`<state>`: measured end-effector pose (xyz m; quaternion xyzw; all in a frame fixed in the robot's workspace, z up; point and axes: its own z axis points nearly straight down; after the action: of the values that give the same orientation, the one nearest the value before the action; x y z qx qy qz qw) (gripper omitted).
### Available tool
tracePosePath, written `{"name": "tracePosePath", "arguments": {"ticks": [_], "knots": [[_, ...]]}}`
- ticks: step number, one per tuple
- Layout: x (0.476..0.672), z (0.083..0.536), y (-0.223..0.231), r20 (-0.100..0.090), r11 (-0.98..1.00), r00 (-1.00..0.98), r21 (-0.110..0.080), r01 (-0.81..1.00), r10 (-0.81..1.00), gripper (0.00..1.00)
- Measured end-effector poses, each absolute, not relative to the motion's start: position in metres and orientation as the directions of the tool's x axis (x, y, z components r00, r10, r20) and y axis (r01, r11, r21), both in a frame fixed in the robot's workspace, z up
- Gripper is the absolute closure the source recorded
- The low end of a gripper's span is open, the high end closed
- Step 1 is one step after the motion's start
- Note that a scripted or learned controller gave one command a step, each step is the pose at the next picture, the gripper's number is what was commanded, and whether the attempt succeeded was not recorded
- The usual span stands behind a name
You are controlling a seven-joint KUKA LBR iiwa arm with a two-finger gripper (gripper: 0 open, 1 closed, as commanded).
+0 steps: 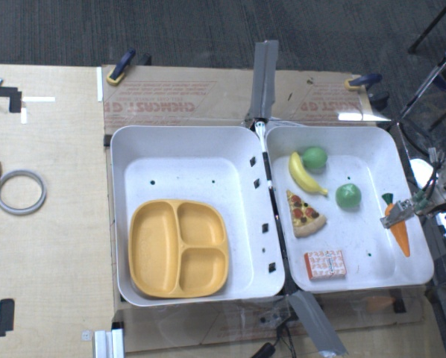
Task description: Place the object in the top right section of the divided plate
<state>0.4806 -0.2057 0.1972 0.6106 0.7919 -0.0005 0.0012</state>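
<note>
Small metal two-finger gripper (408,209) is hovering at right bin's (372,139) right edge, touching orange plastic carrot (399,231); can't tell if it's gripping. Yellow divided plate (180,247) is sitting in left bin (178,144).

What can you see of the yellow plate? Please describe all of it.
The plate is yellow-orange and looks like smooth plastic, a rounded square with raised ridges dividing it into three sections: one long section at its left, two smaller ones at its right. It lies flat in the left bin, near the front wall, and no food lies in it.
</note>
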Motion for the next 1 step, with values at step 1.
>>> {"name": "tracePosePath", "arguments": {"ticks": [1], "knots": [[0.5106, 0.1705, -0.1808, -0.001, 0.079, -0.079, -0.002, 0.997, 0.997, 1.00]]}}
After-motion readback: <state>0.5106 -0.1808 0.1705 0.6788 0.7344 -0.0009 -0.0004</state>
